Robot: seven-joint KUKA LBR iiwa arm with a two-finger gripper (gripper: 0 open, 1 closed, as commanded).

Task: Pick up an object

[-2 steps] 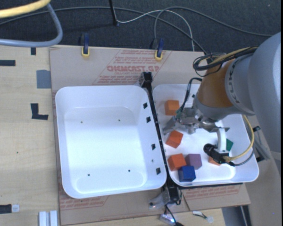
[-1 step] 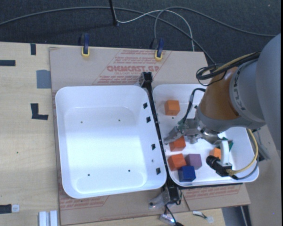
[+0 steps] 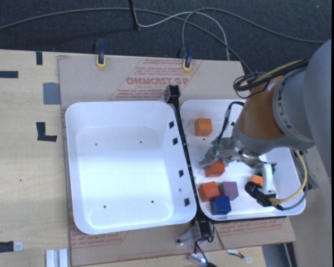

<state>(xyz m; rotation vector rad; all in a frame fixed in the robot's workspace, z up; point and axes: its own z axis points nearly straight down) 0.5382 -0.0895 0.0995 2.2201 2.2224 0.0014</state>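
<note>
My gripper (image 3: pixel 214 158) hangs low in the right bin (image 3: pixel 286 207), just left of the arm's orange band. Right beneath it lies a red-orange block (image 3: pixel 216 169), partly covered by the gripper; whether it is gripped I cannot tell. An orange cube (image 3: pixel 203 127) sits apart at the bin's back left. Along the near wall stand another orange cube (image 3: pixel 209 191), a purple cube (image 3: pixel 229 189) and a blue cube (image 3: pixel 221 205), close together.
The left bin (image 3: pixel 72 149) stands beside the right one, with a black divider (image 3: pixel 181 149) between them. A small orange piece (image 3: pixel 257 178) lies under the wrist at the right. A yellow cable (image 3: pixel 292 196) loops over the right bin's near corner.
</note>
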